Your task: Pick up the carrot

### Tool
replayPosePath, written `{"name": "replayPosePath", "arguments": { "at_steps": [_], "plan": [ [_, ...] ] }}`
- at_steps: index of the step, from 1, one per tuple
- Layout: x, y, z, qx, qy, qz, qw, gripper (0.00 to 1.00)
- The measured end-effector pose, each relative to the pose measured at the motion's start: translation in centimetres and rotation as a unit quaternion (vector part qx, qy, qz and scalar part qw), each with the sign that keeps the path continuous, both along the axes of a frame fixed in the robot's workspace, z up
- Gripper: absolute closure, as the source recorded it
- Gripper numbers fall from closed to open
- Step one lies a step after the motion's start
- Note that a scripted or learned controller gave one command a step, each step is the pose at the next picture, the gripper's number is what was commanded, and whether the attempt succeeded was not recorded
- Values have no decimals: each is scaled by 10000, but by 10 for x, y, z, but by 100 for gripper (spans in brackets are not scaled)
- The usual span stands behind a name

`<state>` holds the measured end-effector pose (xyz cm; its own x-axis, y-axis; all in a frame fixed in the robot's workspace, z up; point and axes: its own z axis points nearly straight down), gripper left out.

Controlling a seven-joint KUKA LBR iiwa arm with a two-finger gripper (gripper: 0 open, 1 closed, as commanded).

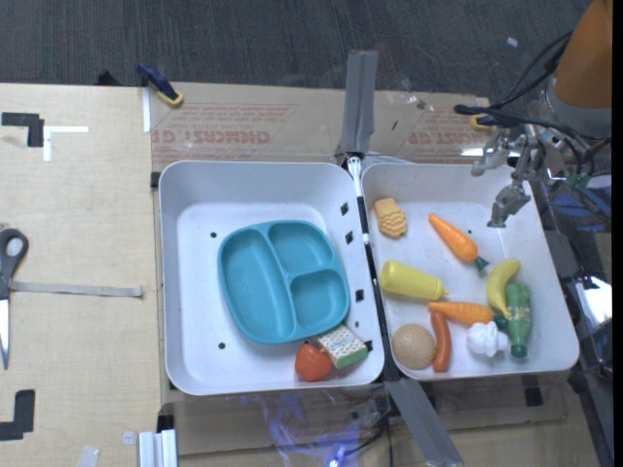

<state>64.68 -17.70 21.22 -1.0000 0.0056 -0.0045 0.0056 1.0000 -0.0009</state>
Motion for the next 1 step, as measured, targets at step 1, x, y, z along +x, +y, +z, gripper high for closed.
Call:
{"name": "replayPosePath", "arguments": {
  "at_steps": [1],
  "plan": [
    [10,8,-118,1,-9,-341,9994,0]
  ]
}}
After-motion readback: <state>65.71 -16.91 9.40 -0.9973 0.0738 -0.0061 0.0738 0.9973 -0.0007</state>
